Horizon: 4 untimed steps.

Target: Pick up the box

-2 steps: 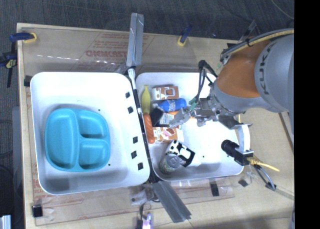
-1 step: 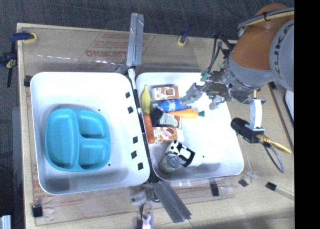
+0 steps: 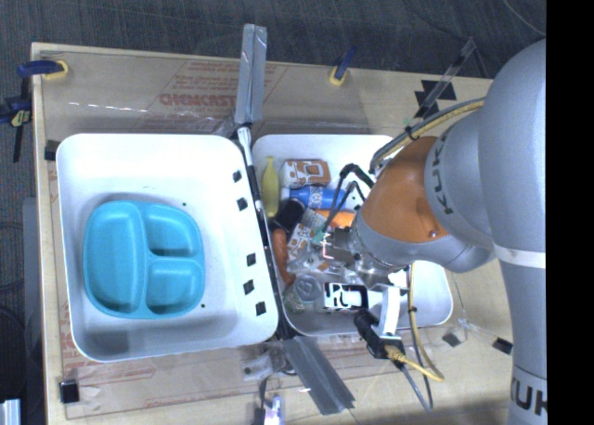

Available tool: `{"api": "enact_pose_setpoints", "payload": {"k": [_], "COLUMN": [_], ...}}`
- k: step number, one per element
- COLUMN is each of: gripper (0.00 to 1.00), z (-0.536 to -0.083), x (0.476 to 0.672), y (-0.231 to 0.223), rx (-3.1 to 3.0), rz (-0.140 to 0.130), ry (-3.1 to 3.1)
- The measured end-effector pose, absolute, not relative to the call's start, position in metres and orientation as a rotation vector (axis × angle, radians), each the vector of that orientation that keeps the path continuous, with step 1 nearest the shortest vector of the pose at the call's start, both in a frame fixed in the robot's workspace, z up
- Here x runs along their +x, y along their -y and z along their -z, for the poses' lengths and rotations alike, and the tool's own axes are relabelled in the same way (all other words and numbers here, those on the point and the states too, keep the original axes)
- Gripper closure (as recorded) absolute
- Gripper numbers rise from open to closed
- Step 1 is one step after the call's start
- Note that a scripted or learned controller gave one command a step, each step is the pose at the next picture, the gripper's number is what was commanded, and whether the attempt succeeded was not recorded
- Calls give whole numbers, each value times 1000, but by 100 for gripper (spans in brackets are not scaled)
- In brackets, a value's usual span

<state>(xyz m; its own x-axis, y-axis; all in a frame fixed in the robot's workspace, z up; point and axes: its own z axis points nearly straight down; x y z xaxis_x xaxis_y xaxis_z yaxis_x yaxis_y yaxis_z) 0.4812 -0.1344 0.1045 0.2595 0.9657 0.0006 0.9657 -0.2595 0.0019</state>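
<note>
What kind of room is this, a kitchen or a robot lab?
Most likely a robot lab. A big grey arm reaches over two white bins on a clamped wooden bench, one holding a blue tray, the other a jumble of small items.

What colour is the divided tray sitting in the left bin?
Light blue, a plain turquoise shade. The divided tray shows clearly in the camera view, lying in the left bin.

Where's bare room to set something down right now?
Left bin: white floor is free around the blue tray, mainly along the far wall and near the divider. Right bin: crowded, items piled against the divider with the gripper above them.
</note>
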Motion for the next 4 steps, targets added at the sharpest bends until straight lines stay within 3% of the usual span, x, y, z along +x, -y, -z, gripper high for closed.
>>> {"api": "enact_pose_setpoints", "payload": {"k": [1, 2, 3, 4], "gripper": [0, 0, 0, 100], "z": [-131, -94, -92, -102], "x": [561, 478, 477, 478], "y": [166, 125, 145, 145], "rx": [2652, 2640, 2712, 2710], "rz": [3, -2, -2, -1], "ry": [-1689, -1692, -1588, -1592]}}
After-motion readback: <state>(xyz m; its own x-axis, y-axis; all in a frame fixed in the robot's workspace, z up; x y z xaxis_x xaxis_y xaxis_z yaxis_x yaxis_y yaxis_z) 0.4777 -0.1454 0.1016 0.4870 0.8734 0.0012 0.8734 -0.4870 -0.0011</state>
